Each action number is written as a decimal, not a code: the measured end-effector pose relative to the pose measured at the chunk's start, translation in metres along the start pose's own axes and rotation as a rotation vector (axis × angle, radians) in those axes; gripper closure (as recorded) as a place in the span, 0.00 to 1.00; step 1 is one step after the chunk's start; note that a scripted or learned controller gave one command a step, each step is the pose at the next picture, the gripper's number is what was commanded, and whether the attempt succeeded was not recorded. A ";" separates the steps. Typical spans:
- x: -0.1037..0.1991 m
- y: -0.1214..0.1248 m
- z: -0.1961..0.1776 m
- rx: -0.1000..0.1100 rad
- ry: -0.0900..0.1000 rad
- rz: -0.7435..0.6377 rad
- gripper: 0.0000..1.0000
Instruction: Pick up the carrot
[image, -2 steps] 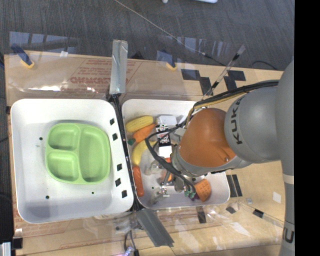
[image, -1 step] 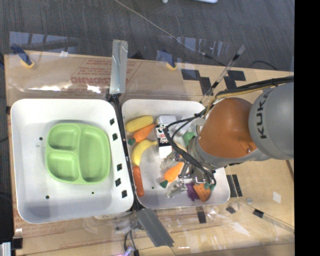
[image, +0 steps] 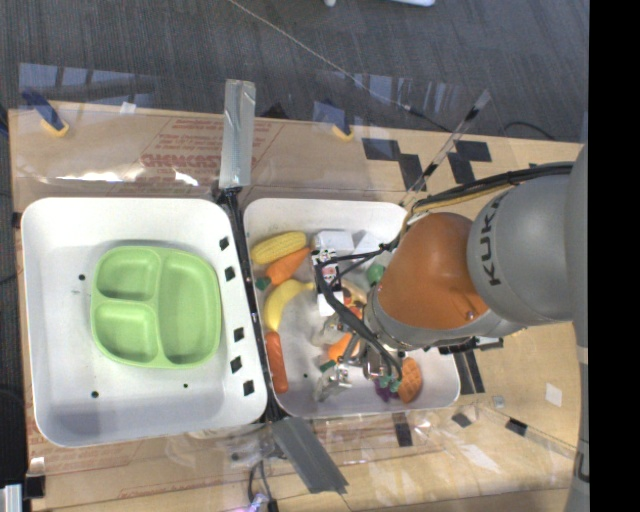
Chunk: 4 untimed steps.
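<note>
**Gripper low in right bin, carrot not yet secured**

Gripper (image: 335, 372) sits low in the right bin (image: 300, 212), among cluttered toy food. Fingers appear parted, nothing visibly clamped between them; the small orange piece (image: 341, 346) just above them is unidentified.

Carrot (image: 289, 264) lies at the bin's upper left, between the corn (image: 277, 245) above and the banana (image: 281, 301) below, touching or nearly touching both. Its long axis runs diagonally, one end toward upper right, the other toward lower left.

Judgement: for a clean grasp, close across the short width at mid-length, fingers turned square to that diagonal, and avoid nipping corn or banana.
</note>
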<state>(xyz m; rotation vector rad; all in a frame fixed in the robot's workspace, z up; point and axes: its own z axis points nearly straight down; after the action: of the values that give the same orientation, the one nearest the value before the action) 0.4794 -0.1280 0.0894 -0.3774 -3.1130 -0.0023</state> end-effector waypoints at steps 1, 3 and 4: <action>0.012 0.035 0.001 -0.001 0.002 -0.026 0.00; 0.009 0.021 0.000 0.000 0.001 0.504 0.00; -0.014 0.033 -0.001 0.001 -0.004 0.295 0.00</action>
<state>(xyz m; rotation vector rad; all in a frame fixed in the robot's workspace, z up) 0.5013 -0.0993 0.0901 -0.8318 -3.0276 0.0013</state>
